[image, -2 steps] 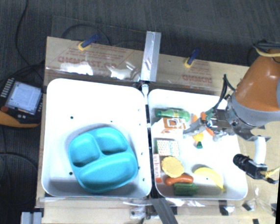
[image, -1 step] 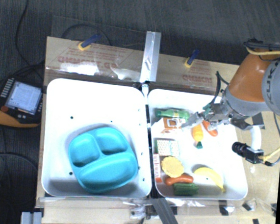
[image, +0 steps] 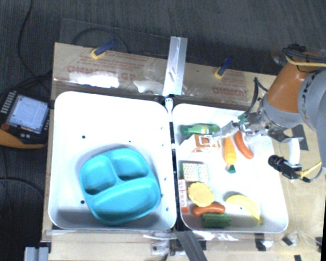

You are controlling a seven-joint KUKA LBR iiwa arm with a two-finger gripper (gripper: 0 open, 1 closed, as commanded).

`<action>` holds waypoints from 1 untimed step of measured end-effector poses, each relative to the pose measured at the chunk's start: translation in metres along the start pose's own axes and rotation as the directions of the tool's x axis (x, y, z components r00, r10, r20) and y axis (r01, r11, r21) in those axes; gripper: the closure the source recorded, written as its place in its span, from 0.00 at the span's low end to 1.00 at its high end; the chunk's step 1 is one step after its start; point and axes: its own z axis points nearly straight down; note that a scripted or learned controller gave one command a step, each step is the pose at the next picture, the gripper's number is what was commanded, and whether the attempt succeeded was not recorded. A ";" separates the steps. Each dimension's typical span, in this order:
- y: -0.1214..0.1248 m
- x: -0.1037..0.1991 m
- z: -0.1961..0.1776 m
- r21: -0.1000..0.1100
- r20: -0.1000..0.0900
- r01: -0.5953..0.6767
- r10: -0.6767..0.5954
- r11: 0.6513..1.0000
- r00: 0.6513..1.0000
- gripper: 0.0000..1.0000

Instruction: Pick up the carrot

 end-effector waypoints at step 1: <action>-0.012 0.001 0.005 -0.018 0.008 0.140 -0.140 0.990 0.990 0.00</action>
